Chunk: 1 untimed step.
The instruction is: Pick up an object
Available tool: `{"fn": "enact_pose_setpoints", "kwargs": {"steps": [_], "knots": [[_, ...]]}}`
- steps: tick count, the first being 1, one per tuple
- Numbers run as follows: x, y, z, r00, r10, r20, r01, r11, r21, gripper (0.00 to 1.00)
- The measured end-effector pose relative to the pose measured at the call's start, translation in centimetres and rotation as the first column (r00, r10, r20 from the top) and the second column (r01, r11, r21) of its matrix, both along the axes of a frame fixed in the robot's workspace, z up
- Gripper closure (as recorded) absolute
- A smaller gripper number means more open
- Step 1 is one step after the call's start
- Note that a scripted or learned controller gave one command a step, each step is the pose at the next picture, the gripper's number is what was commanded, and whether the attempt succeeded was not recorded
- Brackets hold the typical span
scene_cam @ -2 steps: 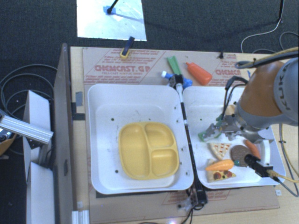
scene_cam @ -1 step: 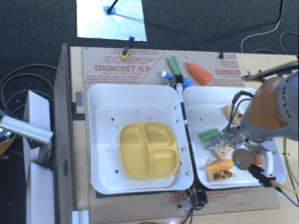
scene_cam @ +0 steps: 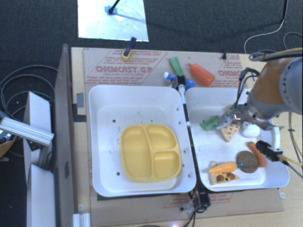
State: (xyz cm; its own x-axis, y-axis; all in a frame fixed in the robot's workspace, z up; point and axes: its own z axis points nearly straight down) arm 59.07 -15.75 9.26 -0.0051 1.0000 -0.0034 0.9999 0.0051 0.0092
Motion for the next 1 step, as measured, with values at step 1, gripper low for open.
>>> {"fn": "enact_pose_setpoints", "kwargs": {"steps": [1], "knots": [[-0.26, 0.14, 0.93, 1.000, -0.001, -0.004, 0.001, 1.000, 0.003, 1.00]]}}
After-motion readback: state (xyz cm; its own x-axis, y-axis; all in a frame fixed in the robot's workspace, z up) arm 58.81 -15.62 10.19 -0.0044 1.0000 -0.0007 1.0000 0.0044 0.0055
